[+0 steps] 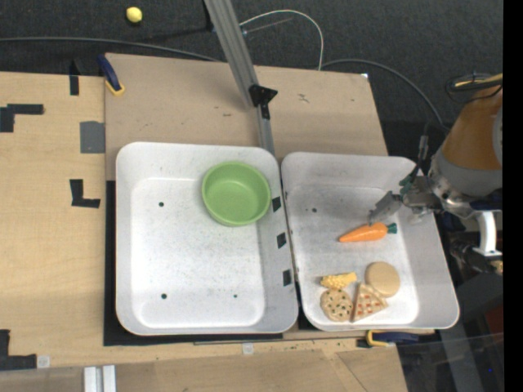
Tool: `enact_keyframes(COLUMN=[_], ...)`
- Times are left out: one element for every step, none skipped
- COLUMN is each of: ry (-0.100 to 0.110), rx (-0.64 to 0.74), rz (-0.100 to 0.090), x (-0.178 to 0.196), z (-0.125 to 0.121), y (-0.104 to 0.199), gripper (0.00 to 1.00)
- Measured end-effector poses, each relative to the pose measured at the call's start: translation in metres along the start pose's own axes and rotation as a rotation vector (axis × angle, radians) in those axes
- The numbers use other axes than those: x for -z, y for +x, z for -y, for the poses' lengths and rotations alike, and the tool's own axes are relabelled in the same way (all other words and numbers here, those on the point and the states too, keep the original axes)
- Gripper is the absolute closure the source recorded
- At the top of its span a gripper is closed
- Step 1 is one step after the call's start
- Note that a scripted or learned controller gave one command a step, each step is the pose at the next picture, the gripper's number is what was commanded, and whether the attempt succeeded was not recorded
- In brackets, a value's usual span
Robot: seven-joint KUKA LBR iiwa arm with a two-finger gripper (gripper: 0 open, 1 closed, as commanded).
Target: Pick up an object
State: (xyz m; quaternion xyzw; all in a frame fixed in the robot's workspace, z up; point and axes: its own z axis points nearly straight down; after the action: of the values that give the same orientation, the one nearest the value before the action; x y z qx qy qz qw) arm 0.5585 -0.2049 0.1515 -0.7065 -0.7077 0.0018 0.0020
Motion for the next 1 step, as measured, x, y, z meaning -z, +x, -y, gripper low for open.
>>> enact_keyframes(ry=[-0.015], rx=[-0.001], rz=[-0.004], x=[-0.0483], z=[0.0023], y=[-0.0042], gripper=[0.00])
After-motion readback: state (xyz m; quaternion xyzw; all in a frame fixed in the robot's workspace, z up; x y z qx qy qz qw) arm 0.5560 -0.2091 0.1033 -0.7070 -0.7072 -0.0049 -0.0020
